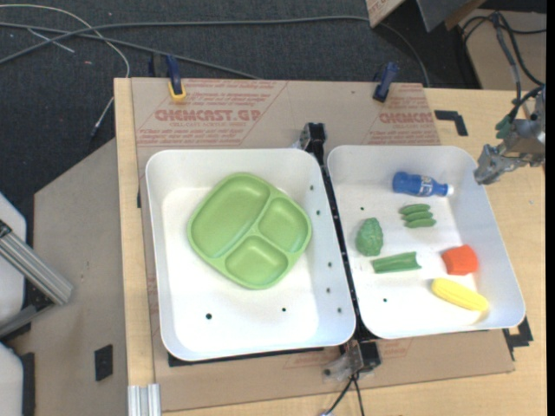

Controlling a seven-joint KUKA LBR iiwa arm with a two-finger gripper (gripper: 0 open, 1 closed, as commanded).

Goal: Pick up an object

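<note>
My gripper (487,168) hangs at the right bin's (507,258) upper right rim; its grip state I cannot tell. The blue bottle (420,185) lies nearest, just to its left inside that bin, not touching it.

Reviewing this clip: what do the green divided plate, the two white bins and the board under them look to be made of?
The green divided plate looks like moulded plastic with a matte finish: one even colour, soft rounded ridges between three compartments. The white bins seem to be thin formed plastic, slightly glossy, with rounded corners and curled rims. The board looks like raw fibreboard or wood, tan and dull; its printed far part may be a protective film.
</note>
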